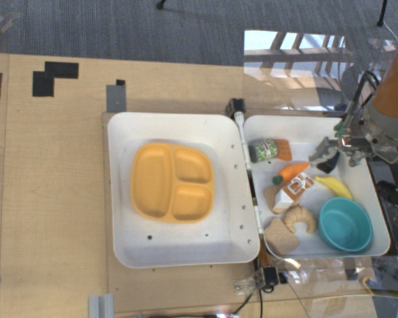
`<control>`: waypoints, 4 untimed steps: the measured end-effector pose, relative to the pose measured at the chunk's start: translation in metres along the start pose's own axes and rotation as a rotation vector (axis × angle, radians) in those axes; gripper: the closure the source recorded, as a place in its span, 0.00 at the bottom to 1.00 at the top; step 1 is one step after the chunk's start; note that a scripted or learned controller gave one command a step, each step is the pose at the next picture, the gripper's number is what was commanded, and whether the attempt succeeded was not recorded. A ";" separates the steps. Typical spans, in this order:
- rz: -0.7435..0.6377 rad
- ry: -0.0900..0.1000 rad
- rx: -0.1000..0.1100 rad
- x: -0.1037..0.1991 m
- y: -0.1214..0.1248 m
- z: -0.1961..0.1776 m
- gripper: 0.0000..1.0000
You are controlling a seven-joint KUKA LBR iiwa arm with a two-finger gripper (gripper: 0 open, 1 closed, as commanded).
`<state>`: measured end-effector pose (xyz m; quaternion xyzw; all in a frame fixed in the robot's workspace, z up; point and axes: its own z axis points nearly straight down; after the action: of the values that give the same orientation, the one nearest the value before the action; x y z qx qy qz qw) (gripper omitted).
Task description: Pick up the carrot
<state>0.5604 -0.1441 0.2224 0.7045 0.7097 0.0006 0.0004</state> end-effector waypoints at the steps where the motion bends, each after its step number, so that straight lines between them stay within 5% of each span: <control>1: -0.038 -0.002 -0.008 0.010 0.041 0.125 0.00; 3: 0.565 -0.001 -0.032 0.008 -0.024 0.133 0.00; 4: 0.102 -0.010 -0.039 -0.008 -0.061 0.107 0.00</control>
<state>0.5000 -0.1528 0.1155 0.7396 0.6728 0.0109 0.0180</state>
